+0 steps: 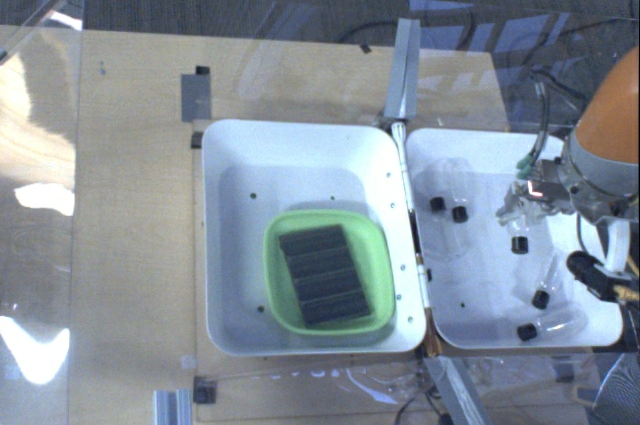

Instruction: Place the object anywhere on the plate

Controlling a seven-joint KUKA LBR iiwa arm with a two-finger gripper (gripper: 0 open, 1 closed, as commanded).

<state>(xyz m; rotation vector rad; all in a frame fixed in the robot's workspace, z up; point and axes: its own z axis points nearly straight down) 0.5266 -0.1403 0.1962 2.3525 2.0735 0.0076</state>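
**Dark block on the green plate, arm over the other bin**

Over the right bin (480, 328), from the camera above, the pincer (535, 198) hangs among small clear, black-capped pieces; its state I cannot tell. Leftward, across the divider, the ridged dark block (323, 275) lies on the green plate (275, 253), long axis running near-to-far, well apart from the arm.
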